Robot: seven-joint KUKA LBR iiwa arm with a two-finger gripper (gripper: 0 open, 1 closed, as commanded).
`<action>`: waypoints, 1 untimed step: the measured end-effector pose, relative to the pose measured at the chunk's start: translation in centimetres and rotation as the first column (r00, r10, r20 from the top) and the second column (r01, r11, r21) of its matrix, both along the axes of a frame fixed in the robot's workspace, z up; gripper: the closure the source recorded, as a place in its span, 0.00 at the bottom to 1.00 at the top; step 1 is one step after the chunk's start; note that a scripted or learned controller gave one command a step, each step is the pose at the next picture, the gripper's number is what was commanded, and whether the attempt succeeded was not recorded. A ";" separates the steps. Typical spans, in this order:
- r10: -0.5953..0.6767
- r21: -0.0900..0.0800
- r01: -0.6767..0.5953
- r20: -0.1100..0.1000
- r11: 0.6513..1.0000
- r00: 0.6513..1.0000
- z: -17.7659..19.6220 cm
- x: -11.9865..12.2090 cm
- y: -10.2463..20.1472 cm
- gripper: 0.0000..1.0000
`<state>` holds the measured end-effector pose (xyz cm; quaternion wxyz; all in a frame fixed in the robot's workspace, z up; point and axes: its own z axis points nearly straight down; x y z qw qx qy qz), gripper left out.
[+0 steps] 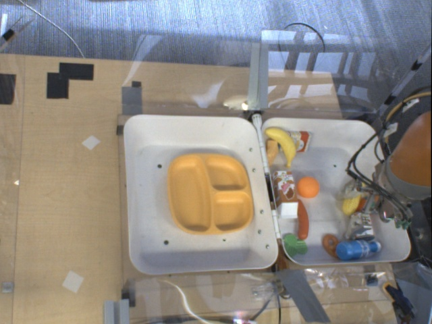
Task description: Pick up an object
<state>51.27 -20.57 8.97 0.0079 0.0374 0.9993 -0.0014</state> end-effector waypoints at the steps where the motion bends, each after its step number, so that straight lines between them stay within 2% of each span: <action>1: -0.311 0.006 0.311 -0.002 0.951 0.951 -0.1 8.6 0.2 0.00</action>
